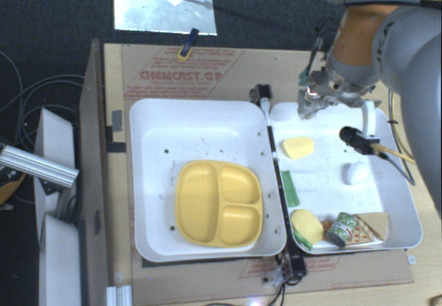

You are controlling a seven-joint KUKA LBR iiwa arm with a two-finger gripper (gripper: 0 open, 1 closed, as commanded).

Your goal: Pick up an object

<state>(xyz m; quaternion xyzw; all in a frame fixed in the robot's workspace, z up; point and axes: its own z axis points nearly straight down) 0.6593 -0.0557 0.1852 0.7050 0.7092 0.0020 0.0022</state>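
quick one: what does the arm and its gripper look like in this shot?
The arm is a bulky, rounded grey casing with an orange band above the wrist. Thin dark cables run across the orange section. The gripper is a small metallic grey assembly.

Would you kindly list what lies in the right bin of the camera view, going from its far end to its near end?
Gripper → pale yellow piece → white ball → green strip → yellow lemon-like thing.
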